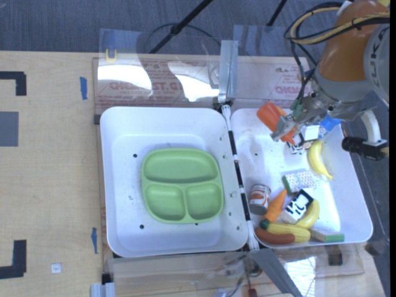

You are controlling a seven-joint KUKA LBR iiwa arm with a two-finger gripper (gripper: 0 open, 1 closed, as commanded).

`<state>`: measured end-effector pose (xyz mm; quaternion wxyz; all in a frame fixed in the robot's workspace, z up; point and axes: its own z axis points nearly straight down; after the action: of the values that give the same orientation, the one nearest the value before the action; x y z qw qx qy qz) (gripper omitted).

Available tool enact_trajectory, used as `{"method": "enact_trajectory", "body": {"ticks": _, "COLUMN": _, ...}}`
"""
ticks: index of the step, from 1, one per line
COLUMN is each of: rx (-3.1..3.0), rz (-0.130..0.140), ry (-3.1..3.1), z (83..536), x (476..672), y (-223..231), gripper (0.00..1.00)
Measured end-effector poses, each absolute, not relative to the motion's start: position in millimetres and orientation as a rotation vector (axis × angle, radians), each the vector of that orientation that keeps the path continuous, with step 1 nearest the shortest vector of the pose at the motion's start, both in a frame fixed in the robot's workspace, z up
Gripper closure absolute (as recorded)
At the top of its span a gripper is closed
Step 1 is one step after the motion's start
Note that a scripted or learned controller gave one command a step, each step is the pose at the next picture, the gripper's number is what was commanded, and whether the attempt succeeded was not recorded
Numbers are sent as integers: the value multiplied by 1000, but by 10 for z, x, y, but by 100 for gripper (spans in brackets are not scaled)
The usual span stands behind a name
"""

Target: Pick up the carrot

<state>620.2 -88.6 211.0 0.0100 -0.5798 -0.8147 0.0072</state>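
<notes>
The carrot (276,205) is a small orange stick lying tilted in the front part of the right bin (356,184), between a tin can (258,197) and a black-and-white block (299,205). My gripper (289,130) hangs over the back of the same bin, well away from the carrot. It sits right beside an orange chunk (270,114), and a small orange-red bit shows at its tip. The wrist hides how the tip stands.
The left bin (117,166) holds a green divided plate (182,185). The right bin also holds a banana (319,159), a second banana (311,215), a corn cob (288,230), a red sausage-like piece (272,239), a checkered block (300,179) and a green marker (330,236).
</notes>
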Motion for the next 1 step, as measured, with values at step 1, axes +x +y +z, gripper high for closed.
{"method": "enact_trajectory", "body": {"ticks": 1, "rx": -1817, "rz": 1, "ry": -2562, "z": 2142, "x": 6256, "y": -861, "gripper": 0}}
